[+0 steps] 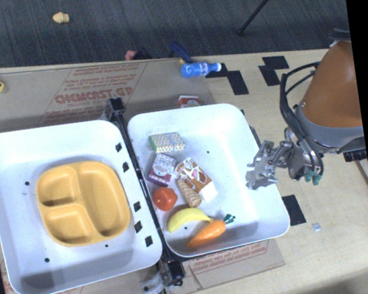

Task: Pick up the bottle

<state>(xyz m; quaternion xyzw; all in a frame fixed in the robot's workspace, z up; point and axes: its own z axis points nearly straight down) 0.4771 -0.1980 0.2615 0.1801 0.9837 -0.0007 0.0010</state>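
Glossy white plastic bins (pixel 9 160), a smooth matt yellow plastic tray (pixel 83 202), brown cardboard (pixel 94 87) beneath.

Arm (pixel 330 98) clad in a rounded orange band above a grey wrist section, black cables looped along its left side, gripper (pixel 260 169) built of pale grey metal with jagged linkages, small teal marks seen near the wrist
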